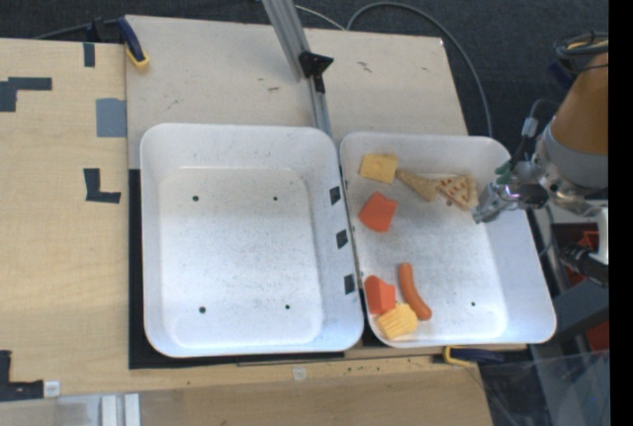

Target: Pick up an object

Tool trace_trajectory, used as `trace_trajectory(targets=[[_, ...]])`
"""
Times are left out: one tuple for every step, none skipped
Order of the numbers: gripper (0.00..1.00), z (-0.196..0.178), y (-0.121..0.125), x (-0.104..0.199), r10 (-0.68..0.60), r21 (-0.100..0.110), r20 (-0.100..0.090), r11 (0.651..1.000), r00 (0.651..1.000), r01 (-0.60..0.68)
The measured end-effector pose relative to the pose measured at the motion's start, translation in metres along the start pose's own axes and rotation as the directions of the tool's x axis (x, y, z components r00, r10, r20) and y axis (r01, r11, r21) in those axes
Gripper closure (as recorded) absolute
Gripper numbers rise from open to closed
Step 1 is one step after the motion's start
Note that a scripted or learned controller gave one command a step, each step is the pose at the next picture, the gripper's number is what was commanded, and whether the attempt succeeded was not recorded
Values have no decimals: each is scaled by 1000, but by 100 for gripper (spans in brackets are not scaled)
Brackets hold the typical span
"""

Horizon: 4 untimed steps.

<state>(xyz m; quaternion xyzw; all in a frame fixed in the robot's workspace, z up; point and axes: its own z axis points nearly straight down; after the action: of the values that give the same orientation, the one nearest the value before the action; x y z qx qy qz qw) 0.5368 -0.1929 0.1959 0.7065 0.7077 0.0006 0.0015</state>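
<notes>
Camera view: arm point(579, 132) enters from the right; end effector point(492, 205) sits low over the right bin point(514, 261), near its right wall.
End effector state: cannot tell how it stands; it is small and blurred against the white floor. Nothing shows in its grip.
Nearest object: waffle wedge point(458, 189), tan, flat, just left of the end effector, possibly touching it.
Beside it: tan stick point(418, 184), touching or overlapping the wedge, and a yellow block point(378, 167) at its far end.
Others: orange cube point(377, 213) mid-bin; sausage point(414, 292), red block point(380, 295) and yellow wedge point(399, 321) bunched at the near left corner.
Left bin point(237, 236): no objects seen.
Risk 1: the wedge lies flat, so a descent could land on top of it and press rather than straddle it.
Risk 2: approach from the wedge's edge could shove it into the stick, so both slide off together.
Risk 3: the bin wall is close on the right; a low move could clip the rim and shift the bin on the surface point(59, 216).
Risk 4: a thin grip on the wedge's corner would likely slip on lift.
</notes>
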Motion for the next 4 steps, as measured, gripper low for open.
trace_trajectory(targets=[[100, -64, 3, 2, -1, -3, 1, 1000, 1000, 1], [100, -106, 4, 2, 0, -1, 0, 1000, 1000, 0], [100, -105, 19, 56, -5, 3, -2, 1000, 1000, 5], [100, -82, 36, 112, -5, 6, -3, 1000, 1000, 5]])
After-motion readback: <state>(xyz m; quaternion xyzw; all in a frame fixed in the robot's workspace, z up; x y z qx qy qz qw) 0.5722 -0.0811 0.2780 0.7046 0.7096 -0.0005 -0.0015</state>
